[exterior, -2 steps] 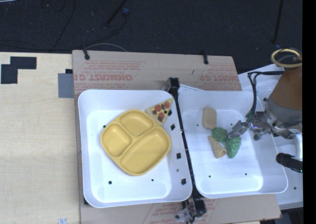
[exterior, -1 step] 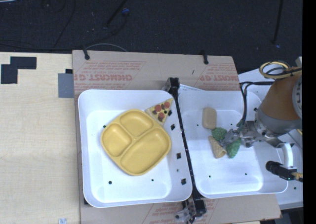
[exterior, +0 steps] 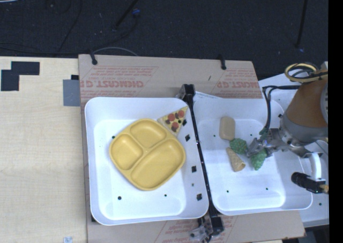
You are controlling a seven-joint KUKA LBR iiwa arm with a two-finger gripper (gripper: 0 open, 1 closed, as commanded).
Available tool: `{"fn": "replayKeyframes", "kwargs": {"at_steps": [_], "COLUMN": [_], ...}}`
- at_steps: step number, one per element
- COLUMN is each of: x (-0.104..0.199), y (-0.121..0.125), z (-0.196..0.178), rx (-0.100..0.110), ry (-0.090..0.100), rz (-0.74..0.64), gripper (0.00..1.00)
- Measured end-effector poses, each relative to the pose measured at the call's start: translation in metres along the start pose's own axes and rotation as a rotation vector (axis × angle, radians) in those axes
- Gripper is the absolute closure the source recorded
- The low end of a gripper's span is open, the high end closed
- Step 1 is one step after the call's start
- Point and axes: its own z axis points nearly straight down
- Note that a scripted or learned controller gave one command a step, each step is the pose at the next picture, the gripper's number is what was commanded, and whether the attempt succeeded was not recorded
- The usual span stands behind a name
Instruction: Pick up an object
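The arm point(exterior: 305, 111) reaches into the right bin point(exterior: 252, 196) from three o'clock. Its gripper point(exterior: 261, 148) sits low among two green broccoli pieces point(exterior: 239, 145), touching the one at its five o'clock; whether the jaws are open or closed cannot be told. A tan block point(exterior: 227, 127) lies at eleven o'clock of them. The left bin point(exterior: 107, 204) holds a yellow divided plate point(exterior: 147, 153) and a pizza slice point(exterior: 175, 120).

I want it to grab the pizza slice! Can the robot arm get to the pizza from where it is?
Probably yes. The pizza slice lies uncovered in the left bin, beside the yellow plate, with nothing on top. But the gripper sits in the right bin by the green toys, so it must cross the divider.
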Motion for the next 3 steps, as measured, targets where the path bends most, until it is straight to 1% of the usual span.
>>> {"fn": "replayKeyframes", "kwargs": {"at_steps": [1, 2, 3], "x": [-0.005, -0.006, -0.004], "y": [0.004, -0.004, -0.002], "z": [-0.044, -0.102, -0.165], "rx": [-0.006, -0.005, -0.009], "ry": [-0.002, -0.002, -0.003], "rz": [-0.003, -0.004, -0.005], "gripper": [1.00, 1.00, 1.00]}}
